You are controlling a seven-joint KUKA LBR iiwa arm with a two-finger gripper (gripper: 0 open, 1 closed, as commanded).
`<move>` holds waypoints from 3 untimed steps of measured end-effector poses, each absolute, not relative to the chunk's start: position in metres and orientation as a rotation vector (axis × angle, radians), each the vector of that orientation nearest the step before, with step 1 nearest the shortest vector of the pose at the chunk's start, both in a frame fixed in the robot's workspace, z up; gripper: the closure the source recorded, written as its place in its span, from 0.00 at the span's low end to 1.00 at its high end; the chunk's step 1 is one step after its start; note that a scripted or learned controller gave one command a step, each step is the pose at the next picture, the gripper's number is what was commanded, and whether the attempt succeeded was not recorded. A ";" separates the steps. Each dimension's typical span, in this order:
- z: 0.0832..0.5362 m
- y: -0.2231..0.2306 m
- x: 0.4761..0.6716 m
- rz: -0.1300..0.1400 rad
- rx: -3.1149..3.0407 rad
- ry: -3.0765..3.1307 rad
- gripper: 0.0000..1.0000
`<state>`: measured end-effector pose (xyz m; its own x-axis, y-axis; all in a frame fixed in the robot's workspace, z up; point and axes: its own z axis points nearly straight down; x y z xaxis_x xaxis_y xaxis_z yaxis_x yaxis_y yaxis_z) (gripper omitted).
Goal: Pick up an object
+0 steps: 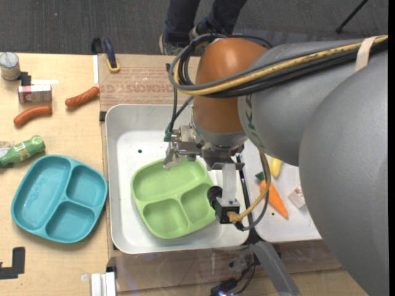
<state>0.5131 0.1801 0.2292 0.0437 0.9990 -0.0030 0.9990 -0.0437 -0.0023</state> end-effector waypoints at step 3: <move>0.195 0.163 0.539 -0.007 2.298 2.141 0.00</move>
